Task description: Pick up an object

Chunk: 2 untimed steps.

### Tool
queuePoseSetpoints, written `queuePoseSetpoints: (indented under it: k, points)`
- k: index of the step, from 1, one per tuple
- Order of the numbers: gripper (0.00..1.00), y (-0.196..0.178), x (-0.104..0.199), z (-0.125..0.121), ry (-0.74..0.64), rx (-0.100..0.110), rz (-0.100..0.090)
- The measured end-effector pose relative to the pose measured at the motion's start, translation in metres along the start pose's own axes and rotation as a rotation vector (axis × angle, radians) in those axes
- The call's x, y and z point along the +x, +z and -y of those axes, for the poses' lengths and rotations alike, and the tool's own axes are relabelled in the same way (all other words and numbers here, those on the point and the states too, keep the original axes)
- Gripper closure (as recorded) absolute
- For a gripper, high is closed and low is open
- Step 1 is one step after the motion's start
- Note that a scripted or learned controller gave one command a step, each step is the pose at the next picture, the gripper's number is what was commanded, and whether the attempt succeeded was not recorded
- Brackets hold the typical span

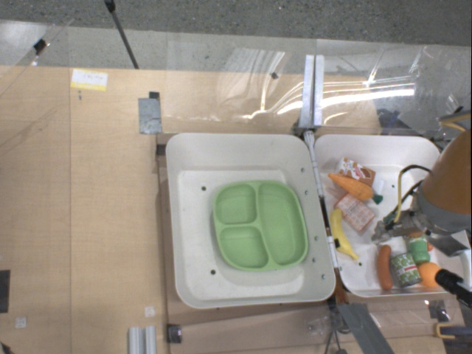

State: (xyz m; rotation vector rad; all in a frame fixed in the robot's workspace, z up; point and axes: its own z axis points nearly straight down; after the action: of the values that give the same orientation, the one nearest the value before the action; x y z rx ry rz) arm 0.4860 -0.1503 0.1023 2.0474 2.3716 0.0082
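The objects for picking are gathered in the right bin [413,147], toward its left and near parts. A toy carrot [351,185] lies tilted near the bin's left wall, with a small printed packet [357,171] just beyond it and a pale pink boxed item [358,214] just below it. A toy banana [341,235] lies along the left wall, nearer the camera. At the near edge a red sausage-like piece [383,266] lies lengthwise, a small can with a green label [405,269] is seen beside it, a green-capped item [418,248] is placed just above the can, and an orange piece [427,275] is seen to the can's right.

The gripper [389,228] is seen low inside the right bin, at the end of the arm [451,190] reaching in from the right. It is placed between the pink boxed item on its left and the green-capped item on its right, with the sausage-like piece and can just nearer the camera. Whether it is released or clenched cannot be told, and nothing is visibly grasped.

In the left bin [184,198] a green compartmented tray [259,225] is laid flat near the middle. Both bins are borne by a wooden tabletop [88,212].
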Motion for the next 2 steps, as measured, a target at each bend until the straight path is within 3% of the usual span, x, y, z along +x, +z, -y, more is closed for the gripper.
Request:
queuePoseSetpoints:
  k: [1,2]
  points:
    - [0.0,0.0,0.0,0.0,0.0,0.0,0.0]
    - [0.0,0.012,-0.011,-0.071,-0.103,0.004,-0.002]
